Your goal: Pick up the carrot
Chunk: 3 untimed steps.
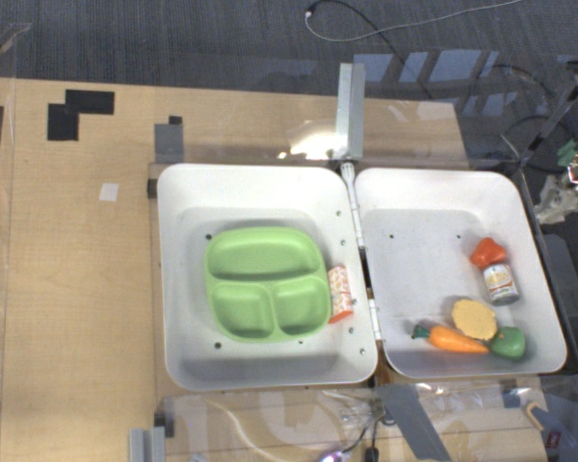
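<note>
Carrot (451,340) at rest in the right bin (414,210), near its front wall; pick not yet begun.

The carrot lies flat on the bin floor, its length running left to right, with a small green stub at its left end and the orange body tapering right. A yellow disc (475,319) sits just behind it, touching or overlapping its right end. A green piece (510,344) lies just beside that same end. A small bottle (495,270) with a red cap rests farther back, apart from the carrot. The left bin (173,258) holds a green tray (266,282) with three compartments, and a small packet (339,293) lies against the tray's right edge. State of the jaws: cannot tell. Judgement: the left end of the carrot has the freest access, since the disc and green piece crowd the right end.
</note>
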Available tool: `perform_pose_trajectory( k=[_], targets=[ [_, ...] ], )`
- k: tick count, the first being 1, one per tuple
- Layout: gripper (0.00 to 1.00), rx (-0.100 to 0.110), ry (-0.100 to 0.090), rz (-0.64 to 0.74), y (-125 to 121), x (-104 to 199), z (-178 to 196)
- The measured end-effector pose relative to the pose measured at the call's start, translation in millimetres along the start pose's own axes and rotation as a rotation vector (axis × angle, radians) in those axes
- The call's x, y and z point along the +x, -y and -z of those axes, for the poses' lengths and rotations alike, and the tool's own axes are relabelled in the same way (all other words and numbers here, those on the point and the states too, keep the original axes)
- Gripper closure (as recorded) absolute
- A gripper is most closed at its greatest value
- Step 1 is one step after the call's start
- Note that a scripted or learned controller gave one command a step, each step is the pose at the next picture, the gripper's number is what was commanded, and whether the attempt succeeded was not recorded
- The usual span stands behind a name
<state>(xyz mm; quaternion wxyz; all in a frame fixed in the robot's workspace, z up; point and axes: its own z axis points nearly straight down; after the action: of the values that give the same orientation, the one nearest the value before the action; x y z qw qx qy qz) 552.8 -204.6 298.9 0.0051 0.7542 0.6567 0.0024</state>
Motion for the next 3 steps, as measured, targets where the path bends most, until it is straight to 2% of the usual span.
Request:
perform_pose_trajectory(
  k=[3],
  targets=[
    [1.0, -0.016, 0.006, 0.03, -5, 3, 36]
  ],
)
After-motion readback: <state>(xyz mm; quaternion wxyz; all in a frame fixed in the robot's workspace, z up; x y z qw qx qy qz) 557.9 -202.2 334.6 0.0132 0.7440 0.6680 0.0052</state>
